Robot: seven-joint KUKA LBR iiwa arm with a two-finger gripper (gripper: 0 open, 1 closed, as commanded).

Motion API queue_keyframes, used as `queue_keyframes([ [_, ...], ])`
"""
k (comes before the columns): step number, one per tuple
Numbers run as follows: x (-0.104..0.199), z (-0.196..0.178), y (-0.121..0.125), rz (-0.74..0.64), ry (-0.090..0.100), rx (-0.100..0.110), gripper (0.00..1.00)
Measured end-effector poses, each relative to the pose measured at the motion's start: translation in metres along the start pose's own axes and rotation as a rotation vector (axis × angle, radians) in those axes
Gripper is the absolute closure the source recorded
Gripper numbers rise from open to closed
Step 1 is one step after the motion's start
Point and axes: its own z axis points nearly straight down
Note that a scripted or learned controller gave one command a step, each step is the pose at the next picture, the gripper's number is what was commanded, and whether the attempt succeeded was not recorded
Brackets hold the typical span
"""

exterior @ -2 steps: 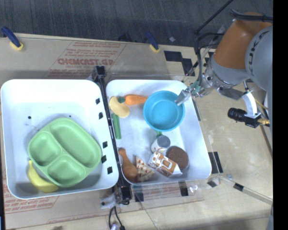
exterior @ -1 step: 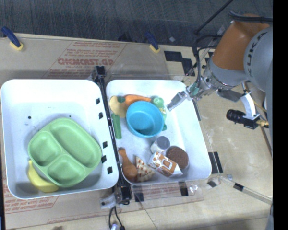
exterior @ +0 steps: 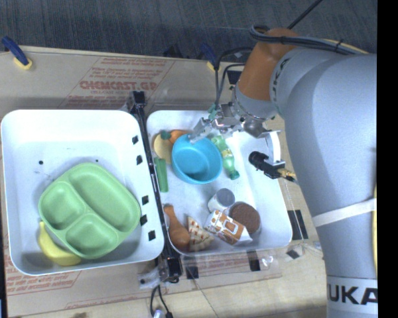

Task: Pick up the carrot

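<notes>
Two white bins point(exterior: 13, 177), one carrot point(exterior: 178, 136).

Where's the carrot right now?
The carrot lies in the right bin, at its far-left corner, just behind the blue bowl, below the gripper.

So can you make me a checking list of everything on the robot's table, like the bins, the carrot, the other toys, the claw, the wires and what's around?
Surface: two white bins, left bin and right bin, on a cardboard sheet.
Job's things: carrot, orange, at the right bin's top left corner, partly hidden behind the blue bowl.
Clutter: green divided plate over a yellow item in the left bin; green bottle, banana, small can, food toys near the front.
Grippers: gripper low over the right bin's back edge, beside the bowl; finger state unclear.
Cables: black cable behind the arm.
Surroundings: dark floor.
</notes>
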Motion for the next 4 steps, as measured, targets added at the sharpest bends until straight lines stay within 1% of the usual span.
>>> queue_keyframes([
  [1,0.019,-0.078,0.003,0.284,0.006,0.022,0.0],
  [2,0.058,0.018,0.008,0.327,0.008,0.013,0.0],
  [3,0.091,-0.094,0.011,0.141,0.008,0.016,0.0],
  [4,0.055,0.021,0.005,0.097,0.004,0.017,0.0],
])
